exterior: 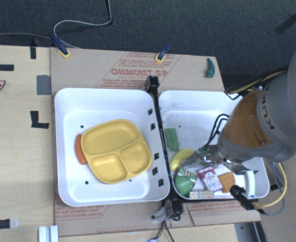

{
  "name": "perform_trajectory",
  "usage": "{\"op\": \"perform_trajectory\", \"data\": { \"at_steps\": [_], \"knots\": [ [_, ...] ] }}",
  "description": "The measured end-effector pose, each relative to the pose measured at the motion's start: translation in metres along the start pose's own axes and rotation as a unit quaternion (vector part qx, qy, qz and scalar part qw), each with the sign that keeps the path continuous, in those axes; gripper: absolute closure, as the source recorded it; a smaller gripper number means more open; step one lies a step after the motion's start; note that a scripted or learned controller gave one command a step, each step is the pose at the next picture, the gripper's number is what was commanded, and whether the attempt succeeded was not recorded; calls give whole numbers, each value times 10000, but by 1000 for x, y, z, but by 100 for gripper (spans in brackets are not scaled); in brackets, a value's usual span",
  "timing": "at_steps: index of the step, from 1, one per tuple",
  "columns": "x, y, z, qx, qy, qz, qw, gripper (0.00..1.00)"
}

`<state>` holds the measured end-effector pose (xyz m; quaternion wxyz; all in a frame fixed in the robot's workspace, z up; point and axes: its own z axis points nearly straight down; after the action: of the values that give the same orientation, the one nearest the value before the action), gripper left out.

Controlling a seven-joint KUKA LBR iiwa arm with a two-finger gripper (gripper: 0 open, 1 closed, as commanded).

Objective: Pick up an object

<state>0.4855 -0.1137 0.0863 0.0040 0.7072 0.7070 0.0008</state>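
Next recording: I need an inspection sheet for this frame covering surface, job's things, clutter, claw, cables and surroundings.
Surface: cardboard sheet on a wooden bench, bearing a left bin and a right bin.
Job's things: yellow divided tray in the left bin, an orange piece showing at its left edge; in the right bin a green block, a yellow banana-like piece, a green round piece and small packets.
Clutter: teal piece on the cardboard; two yellow-and-blue clamps.
Claw: claw low over the right bin near the yellow piece; fingers not clear.
Cables: white cable on the dark floor; yellow cable by the arm.
Surroundings: dark carpet.
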Motion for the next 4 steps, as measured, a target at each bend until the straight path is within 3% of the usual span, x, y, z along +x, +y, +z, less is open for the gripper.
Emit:
{"op": "perform_trajectory", "data": {
  "at_steps": [1,2,3,4],
  "knots": [
    [14,0,0,-13,-26,21,10000,0],
    [8,64,0,7,10,-7,10000,0],
    [7,64,-9,10,0,-4,10000,100],
    [7,64,-9,11,-2,-5,10000,0]
  ]
}}
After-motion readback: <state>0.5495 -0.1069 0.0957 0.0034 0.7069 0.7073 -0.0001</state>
